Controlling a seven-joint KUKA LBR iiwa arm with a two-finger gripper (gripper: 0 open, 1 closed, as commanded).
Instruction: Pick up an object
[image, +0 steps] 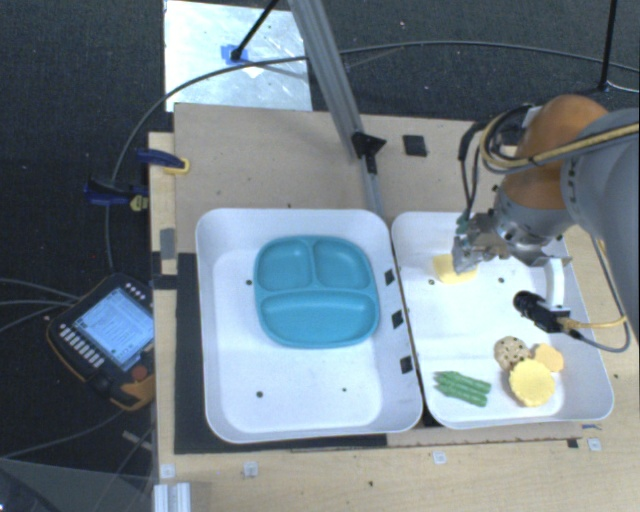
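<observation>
The hand (467, 256) hangs low in the right bin (420, 232), its grip state hidden; a yellow piece (450, 270) lies just beside and below it

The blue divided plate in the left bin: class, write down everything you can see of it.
The blue divided plate looks like smooth light-blue plastic, a rounded rectangle with three compartments: two small ones on the far side, one long one on the near side. It lies flat, right way up, on the floor of the left white bin, towards the far end. All three compartments hold nothing.
</observation>
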